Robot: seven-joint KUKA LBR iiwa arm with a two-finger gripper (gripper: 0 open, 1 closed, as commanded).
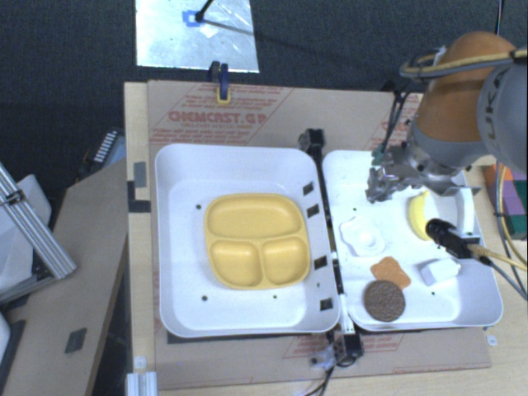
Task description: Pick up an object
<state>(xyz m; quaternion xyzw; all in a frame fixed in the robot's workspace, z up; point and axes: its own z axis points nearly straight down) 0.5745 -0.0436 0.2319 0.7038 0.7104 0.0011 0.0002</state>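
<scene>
Bench (140,246): carries two shallow white bins side by side.

Left bin (177,180): holds one yellow divided tray (252,239), three compartments, lying flat near the middle.

Right bin (470,304): holds several small things. A white fried-egg toy (362,237) lies near the middle. A tan cookie-shaped piece (389,270) sits just below it, touching or overlapping a round brown disc (384,300) near the front wall. A small white block (437,270) lies toward the right. A yellow banana-like object (418,213) lies beside the arm, partly hidden.

Gripper (381,185): hangs over the upper part of the right bin, above and apart from the egg toy. Fingers: state cannot be told; nothing seen between them.
</scene>
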